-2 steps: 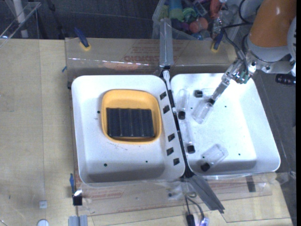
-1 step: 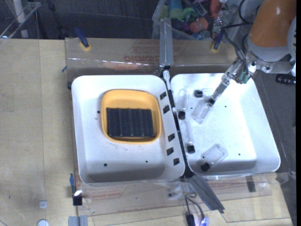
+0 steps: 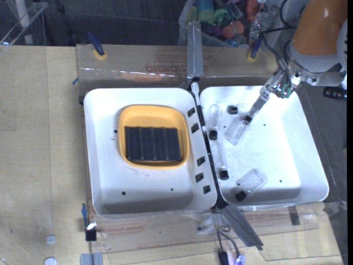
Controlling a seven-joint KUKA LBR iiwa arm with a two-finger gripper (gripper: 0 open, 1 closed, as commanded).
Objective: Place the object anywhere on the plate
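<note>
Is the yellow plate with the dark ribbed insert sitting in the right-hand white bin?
No, the yellow plate with the dark ribbed insert lies in the left white bin, across the divider from the tool.

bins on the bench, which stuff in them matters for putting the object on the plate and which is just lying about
For the job:
- yellow plate in the left bin
- clear object in the right bin, at the gripper

Lying about:
- second clear object near the right bin's front
- tub of colourful toys behind the bins
</note>
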